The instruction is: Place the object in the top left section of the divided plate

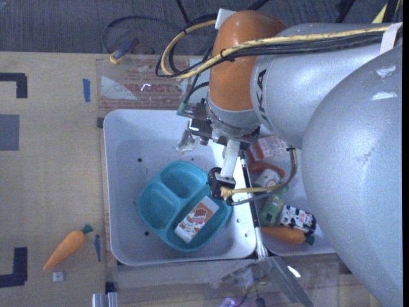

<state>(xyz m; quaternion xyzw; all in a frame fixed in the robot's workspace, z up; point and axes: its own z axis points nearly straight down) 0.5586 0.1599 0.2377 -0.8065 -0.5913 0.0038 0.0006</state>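
Carton (197,219) is lying in the plate's (160,200) 5 o'clock section, not the top-left one, so I'd say not done yet. Claw (188,139) hangs at the plate's 12 o'clock, can't tell if it's wide or narrow.

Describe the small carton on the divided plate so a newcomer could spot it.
Start at the left white bin; a teal divided plate lies in it. The carton lies flat in the plate's long section nearest the right bin. It is white with red-orange print, unlike the black-and-white cow-patterned carton in the right bin.
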